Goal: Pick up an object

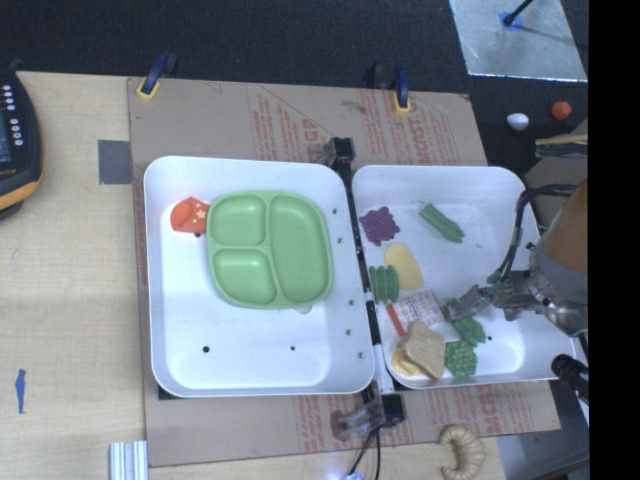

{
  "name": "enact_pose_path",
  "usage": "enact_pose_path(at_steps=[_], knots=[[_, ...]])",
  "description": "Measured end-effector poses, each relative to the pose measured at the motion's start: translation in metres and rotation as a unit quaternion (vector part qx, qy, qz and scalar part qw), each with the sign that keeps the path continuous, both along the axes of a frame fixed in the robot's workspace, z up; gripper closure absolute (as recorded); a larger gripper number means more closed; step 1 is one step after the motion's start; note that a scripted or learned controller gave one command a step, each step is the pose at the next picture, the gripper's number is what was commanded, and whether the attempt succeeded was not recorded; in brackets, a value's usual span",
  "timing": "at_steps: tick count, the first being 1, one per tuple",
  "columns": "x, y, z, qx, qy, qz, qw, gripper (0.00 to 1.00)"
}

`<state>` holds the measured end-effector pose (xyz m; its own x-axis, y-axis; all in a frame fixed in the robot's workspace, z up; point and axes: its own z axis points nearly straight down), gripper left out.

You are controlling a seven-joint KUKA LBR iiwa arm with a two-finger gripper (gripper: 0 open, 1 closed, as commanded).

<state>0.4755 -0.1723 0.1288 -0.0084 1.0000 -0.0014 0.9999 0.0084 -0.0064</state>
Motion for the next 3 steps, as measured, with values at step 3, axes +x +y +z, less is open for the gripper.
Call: enact_pose_path(at_steps=[3], knots=[[0.083, -0.001, -0.037, -0.0004, 0.002, -0.007, 1.0, 0.0]])
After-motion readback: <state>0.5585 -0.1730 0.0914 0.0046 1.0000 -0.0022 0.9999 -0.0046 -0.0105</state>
